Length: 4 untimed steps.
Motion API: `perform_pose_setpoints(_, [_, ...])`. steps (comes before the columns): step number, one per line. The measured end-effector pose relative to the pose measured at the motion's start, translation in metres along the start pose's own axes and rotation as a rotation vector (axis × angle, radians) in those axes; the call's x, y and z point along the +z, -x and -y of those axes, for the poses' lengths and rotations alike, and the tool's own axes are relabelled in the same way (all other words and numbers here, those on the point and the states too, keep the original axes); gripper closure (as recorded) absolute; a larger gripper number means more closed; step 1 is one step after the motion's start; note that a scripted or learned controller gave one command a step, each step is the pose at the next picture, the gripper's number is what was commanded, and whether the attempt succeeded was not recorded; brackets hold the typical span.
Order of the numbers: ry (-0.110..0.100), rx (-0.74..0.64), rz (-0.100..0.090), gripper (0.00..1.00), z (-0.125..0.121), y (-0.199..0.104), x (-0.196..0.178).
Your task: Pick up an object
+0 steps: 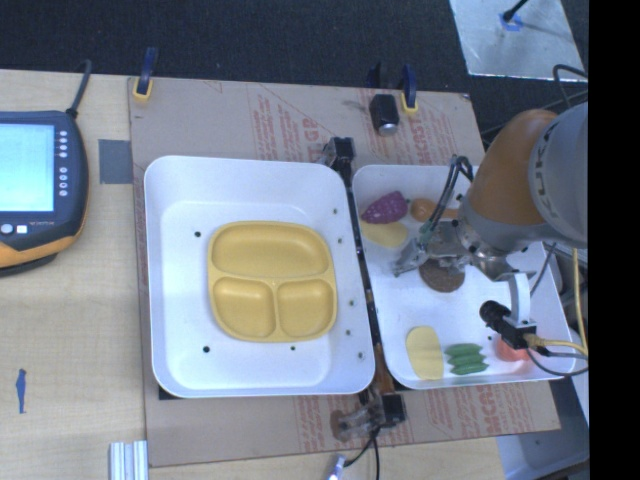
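The arm (520, 183), nearest the camera, reaches over the right bin (395, 363) and covers much of it. To the left, the left bin (170, 268) holds a yellow divided tray (272, 278). In the right bin lie a purple piece (385, 208), a yellow piece (385, 234), a pale yellow slab (424, 352), a green piece (465, 358) and a brown disc (443, 276). The gripper (425, 253) sits low beside the yellow piece and just above the disc; whether it is spread or closed cannot be told. Risk: with these items crowded together, a closure could miss, nudge one aside, or catch two at once.
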<state>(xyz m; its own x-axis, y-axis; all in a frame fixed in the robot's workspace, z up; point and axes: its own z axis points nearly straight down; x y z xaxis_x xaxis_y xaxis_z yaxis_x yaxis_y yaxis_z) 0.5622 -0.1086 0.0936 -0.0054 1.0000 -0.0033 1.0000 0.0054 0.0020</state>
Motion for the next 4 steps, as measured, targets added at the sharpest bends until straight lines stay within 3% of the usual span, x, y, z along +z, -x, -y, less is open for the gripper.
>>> perform_pose_setpoints(1, [0.000,-0.001,-0.002,0.00,0.007,0.004,0.000])
perform_pose_setpoints(2, [-0.002,-0.001,0.000,1.00,0.007,0.006,-0.011])
perform_pose_setpoints(3, [-0.002,-0.001,0.000,0.00,0.007,0.006,-0.011])
perform_pose_setpoints(4, [0.000,0.003,-0.003,0.00,-0.008,0.019,0.000])
